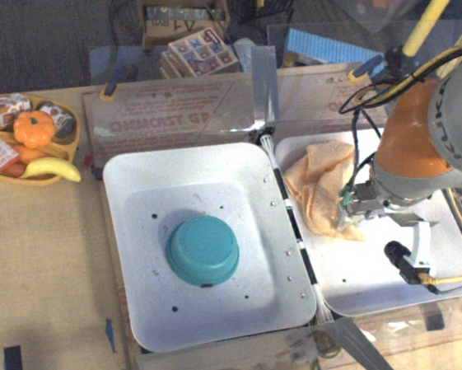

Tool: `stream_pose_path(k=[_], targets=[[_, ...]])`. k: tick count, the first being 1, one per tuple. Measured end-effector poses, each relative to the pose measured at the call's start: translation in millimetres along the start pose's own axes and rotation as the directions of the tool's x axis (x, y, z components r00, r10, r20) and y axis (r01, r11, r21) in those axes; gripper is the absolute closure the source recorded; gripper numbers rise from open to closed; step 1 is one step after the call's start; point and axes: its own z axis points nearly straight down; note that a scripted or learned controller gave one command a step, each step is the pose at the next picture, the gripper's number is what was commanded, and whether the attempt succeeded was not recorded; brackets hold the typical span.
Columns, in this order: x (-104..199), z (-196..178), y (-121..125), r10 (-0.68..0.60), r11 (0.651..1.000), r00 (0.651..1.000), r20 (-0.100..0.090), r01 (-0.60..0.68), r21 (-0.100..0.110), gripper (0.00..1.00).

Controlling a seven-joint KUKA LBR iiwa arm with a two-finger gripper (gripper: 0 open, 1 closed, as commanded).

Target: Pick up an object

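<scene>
Reaching into right bin (449, 279), gripper (348, 210) sits at crumpled tan cloth (320, 185); jaw state cannot be told; teal bowl (204, 250) upside down in left bin (132, 191).

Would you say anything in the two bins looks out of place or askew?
Only mildly: the tan cloth lies crumpled against the right bin's left wall, beside the gripper. The teal bowl sits upside down in the left bin.

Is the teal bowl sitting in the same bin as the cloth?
No, the teal bowl sits in the left bin, while the cloth lies in the right bin.
</scene>
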Motion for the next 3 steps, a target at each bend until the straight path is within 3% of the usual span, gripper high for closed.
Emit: stream_pose_path(k=[1, 2, 3], targets=[[0, 0, 0, 0.0, 1.0, 1.0, 0.0, 0.0, 0.0, 0.0], [7, 11, -6, -0.168, 0.986, 0.986, 0.0, 0.168, 0.002, 0.0], [4, 0, -6, -0.161, 0.987, 0.987, 0.0, 0.161, -0.001, 1.0]])
